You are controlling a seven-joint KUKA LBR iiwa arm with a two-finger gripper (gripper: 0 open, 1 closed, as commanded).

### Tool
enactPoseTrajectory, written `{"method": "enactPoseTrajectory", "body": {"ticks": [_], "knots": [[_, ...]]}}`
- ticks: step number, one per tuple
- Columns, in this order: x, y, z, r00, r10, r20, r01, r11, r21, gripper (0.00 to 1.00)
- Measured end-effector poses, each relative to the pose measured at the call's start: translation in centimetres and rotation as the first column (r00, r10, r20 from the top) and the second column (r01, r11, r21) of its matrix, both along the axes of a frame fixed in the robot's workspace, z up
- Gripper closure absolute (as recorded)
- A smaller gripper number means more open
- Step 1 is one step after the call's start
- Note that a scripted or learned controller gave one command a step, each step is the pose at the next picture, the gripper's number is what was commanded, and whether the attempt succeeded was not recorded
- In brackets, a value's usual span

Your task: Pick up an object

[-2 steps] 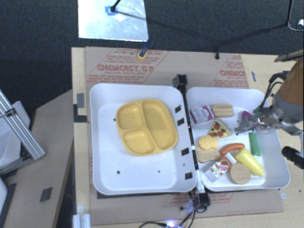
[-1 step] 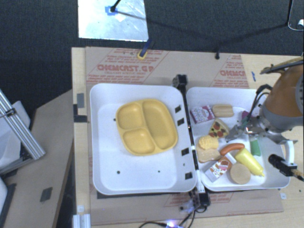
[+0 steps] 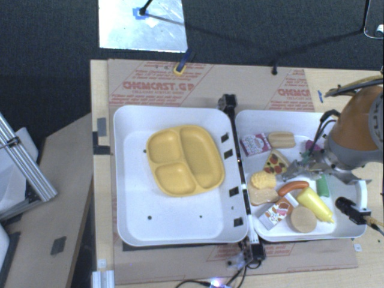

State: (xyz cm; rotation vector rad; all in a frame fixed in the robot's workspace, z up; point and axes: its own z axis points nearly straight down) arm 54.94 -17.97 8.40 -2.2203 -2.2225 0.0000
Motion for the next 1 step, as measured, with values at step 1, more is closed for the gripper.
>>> {"method": "enactPoseTrajectory", "body": {"ticks": [1], "knots": [[0.09,-0.04,1.14,1.000,0.000,0.003,0.000,1.000,-0.001,1.00]]}}
